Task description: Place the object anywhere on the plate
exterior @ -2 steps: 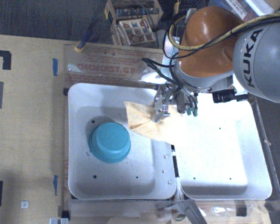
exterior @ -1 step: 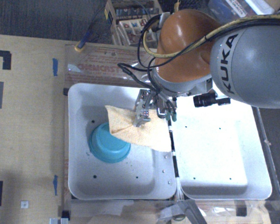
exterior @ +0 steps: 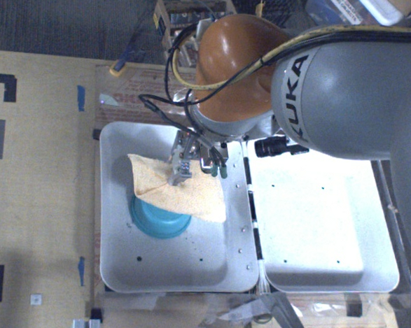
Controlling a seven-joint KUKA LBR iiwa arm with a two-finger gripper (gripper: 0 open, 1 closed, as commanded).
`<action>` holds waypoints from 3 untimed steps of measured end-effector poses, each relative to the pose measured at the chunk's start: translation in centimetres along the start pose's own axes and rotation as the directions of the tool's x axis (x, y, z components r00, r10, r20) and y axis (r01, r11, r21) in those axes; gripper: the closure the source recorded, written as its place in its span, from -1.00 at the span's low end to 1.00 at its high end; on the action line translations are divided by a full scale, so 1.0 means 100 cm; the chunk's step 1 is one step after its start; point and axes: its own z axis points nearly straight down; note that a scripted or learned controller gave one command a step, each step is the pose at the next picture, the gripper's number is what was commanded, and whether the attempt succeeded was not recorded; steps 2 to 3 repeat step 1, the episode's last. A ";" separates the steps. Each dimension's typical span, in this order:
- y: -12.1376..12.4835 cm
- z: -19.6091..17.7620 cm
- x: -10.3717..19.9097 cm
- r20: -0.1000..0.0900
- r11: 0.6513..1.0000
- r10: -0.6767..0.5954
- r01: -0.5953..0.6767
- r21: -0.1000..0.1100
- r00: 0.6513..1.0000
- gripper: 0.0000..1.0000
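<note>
The cloth [exterior: 179, 189], a yellowish-tan square with a crease running across it, lay in the left bin [exterior: 114, 258], toward that bin's far half. It draped over a blue plate [exterior: 158, 223], covering the plate's far part, so that the plate's near curved rim alone showed beneath the cloth's near edge. The claw [exterior: 182, 171] hung over the cloth's far edge, its metal tips touching or just above the fabric near the crease; whether the tips were closed on the fabric or released could not be told from this angle. The grey arm [exterior: 351, 93], with its orange band [exterior: 230, 56] above the wrist, reached in over the far edge of the bins. The rest of the left bin's white floor was bare apart from a few dark specks near its near edge. The right bin [exterior: 320, 224] sat just beside the left one, their rims meeting along the middle of the worktop [exterior: 36, 183]. Blue tape marks and black squares sat on the worktop's left part.
</note>
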 end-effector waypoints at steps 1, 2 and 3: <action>0.000 -0.001 0.000 0.001 1.000 0.000 0.000 0.000 1.000 -1.00; 0.000 -0.001 0.000 0.001 1.000 0.000 0.000 0.000 1.000 -1.00; 0.000 -0.001 0.000 0.001 1.000 0.000 0.000 0.000 1.000 -1.00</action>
